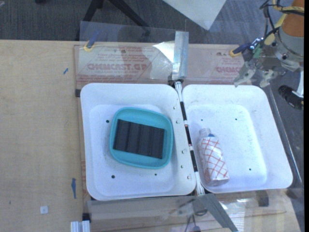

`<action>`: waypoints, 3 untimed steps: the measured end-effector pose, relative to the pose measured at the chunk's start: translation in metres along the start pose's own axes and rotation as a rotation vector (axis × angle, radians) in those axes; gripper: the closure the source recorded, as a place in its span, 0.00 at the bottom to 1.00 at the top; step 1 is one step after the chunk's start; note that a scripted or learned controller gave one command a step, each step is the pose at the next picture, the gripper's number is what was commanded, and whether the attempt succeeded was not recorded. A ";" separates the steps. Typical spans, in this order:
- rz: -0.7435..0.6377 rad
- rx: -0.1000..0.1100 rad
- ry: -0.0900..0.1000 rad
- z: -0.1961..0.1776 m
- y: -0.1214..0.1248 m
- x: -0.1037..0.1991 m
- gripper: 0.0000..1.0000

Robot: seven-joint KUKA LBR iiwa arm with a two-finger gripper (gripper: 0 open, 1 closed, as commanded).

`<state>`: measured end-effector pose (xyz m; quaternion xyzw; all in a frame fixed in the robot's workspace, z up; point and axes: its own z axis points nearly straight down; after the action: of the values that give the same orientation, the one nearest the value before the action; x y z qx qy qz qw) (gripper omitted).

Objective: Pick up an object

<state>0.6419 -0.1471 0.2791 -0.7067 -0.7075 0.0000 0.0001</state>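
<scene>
A white pouch with a red lattice print and a clear cap [213,157] lies in the right bin [251,124], against its left wall near the front. A teal dish holding a dark ribbed block [140,137] sits in the middle of the left bin [96,105]. My gripper [251,80] hangs over the far edge of the right bin, well behind and to the right of the pouch. Its two fingers stand apart, open, with nothing between them.
A clear plastic sheet and a metal post [181,54] stand behind the bins at the divide. Bare wooden bench [38,129] spreads to the left. Cables [273,8] trail by the arm at the top right.
</scene>
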 end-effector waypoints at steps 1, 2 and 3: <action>-0.015 0.000 0.000 0.074 -0.058 0.046 0.00; 0.061 0.002 0.001 0.090 -0.078 0.034 0.00; -0.003 -0.001 -0.001 0.027 -0.071 0.032 0.00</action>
<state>0.5704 -0.1156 0.2520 -0.7057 -0.7085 -0.0002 -0.0007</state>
